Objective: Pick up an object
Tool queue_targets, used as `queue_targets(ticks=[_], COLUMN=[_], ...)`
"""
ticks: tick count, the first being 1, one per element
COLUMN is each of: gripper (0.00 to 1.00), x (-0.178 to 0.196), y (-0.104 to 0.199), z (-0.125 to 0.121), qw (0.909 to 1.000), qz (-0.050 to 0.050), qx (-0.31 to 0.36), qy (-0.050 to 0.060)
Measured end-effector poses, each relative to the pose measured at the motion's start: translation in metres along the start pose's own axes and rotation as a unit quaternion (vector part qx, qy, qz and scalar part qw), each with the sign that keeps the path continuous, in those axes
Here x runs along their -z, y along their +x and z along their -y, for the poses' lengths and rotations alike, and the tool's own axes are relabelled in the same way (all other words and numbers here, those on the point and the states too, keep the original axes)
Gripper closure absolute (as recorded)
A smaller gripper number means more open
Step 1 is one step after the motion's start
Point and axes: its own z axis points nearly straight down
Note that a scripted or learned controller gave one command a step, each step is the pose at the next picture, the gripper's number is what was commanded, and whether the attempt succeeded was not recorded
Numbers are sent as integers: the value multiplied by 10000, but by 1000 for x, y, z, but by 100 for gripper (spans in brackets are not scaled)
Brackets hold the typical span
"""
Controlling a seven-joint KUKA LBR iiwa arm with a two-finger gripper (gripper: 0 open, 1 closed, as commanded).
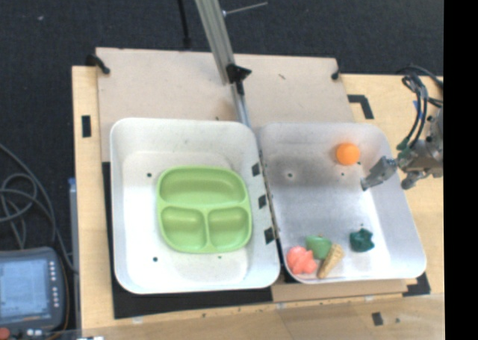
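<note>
Orange ball sits far in right bin, just left of the pincer, whose finger spread I cannot tell; risk: ball rolls off if nudged.

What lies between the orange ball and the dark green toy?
In the camera view, only bare white bin floor separates the orange ball from the dark green toy.

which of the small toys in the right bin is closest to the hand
The orange ball, alone near the bin's far side, just left of the hand. The pink, tan and two green toys cluster at the near edge.
</note>
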Motion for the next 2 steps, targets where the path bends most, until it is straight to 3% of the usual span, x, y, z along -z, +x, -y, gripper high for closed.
queue_targets(ticks=[1,2], gripper=[0,0], x=[0,-61], y=[0,3], z=[0,-5], qw=[10000,10000], qz=[-2,-7], qx=[-7,-15], qy=[-1,33])
